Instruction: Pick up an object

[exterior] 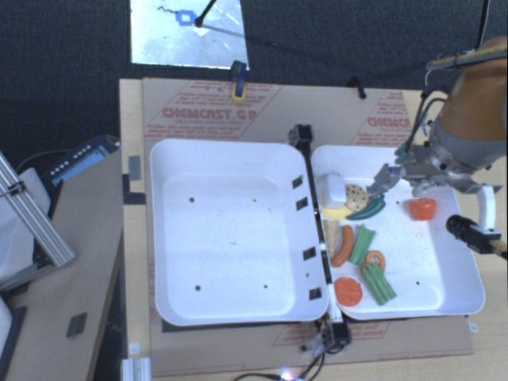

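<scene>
Hovering over the right bin [464, 288], the tool [383, 179] hangs above a dark green pepper [367, 208].
Whether it is open or closed, I cannot tell; a red tomato [422, 208] lies nearby.

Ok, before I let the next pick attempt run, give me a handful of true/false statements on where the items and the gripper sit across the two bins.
1. All the toy food items lie in the right bin. True.
2. The gripper hangs over the left bin. False: it is over the right bin, near the dark green pepper.
3. The red item lies apart from the cluster by the divider. True.
4. The orange carrot-like piece sits in the left bin. False: it lies in the right bin beside the green stick.
5. A round red-orange piece lies near the right bin's front corner by the divider. True.
</scene>
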`<state>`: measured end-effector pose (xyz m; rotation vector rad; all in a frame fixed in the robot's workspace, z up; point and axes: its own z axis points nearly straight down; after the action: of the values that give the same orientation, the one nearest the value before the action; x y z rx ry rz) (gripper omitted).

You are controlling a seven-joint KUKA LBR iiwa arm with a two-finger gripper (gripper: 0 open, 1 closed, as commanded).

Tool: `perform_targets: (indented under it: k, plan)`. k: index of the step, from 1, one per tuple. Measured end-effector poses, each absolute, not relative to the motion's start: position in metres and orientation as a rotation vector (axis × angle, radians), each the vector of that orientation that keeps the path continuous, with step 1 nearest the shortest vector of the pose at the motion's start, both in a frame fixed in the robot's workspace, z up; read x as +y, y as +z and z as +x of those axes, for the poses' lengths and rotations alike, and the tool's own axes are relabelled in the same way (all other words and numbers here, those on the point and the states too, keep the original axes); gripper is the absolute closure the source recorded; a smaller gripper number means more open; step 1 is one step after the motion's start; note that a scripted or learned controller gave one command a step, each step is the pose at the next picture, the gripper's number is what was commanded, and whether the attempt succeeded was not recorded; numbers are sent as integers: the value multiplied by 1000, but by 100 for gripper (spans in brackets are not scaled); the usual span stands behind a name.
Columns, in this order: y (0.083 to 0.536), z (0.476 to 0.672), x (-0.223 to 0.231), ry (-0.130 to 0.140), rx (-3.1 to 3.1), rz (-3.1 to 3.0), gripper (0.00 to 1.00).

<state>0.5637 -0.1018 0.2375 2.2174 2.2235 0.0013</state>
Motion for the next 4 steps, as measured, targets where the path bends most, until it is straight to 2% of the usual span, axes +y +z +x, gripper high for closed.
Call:
perform_targets:
  k: [1,2,3,4]
  plan:
    - [109,610,-107,24,2208,2203,0]
    - [87,591,-142,3,2217,2218,0]
    - [96,592,-139,4,2222,2216,100]
    - [96,592,-139,4,2222,2216,0]
